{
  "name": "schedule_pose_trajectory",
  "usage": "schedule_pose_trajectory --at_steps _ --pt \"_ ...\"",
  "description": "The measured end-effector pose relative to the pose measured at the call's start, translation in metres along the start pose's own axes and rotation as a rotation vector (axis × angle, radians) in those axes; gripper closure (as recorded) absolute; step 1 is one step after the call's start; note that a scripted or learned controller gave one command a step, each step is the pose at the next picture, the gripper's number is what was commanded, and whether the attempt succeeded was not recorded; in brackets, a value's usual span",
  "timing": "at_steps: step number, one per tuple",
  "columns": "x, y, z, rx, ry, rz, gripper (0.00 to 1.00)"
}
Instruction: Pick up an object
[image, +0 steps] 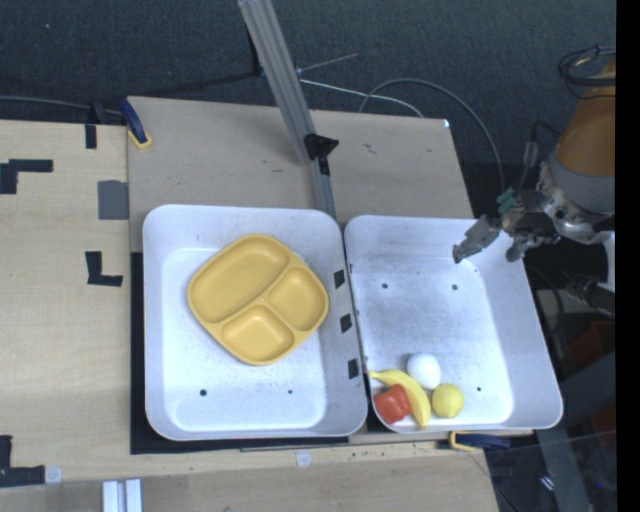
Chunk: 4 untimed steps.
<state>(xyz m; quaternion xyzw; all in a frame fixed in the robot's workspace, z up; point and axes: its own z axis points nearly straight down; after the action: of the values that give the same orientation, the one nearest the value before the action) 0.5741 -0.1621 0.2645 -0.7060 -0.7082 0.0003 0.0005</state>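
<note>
Jaws (492, 240): spread apart, empty — above right bin's (500, 300) upper edge.
Objects: white ball (424, 370), banana (405, 388), tomato (392, 403), lemon (447, 400) — bin's near corner.
Progress: nothing grasped yet; reach, grip, lift left.

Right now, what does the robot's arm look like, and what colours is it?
The arm is chunky and rounded, with an orange band above a grey wrist part. At its tip is a small dark gripper with two thin fingers. Thin dark cables curl around the arm's top.
</note>
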Motion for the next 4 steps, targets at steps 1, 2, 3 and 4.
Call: schedule_pose_trajectory --at_steps 1,2,3,4 --pt "0.0 0.0 0.0 0.0 0.0 0.0 0.0" --pt "0.005 -0.004 0.064 0.007 0.0 0.002 0.0" --pt "0.006 -0.004 0.128 0.008 0.001 0.001 0.0" --pt "0.006 -0.003 0.177 -0.001 -0.003 0.002 0.0"
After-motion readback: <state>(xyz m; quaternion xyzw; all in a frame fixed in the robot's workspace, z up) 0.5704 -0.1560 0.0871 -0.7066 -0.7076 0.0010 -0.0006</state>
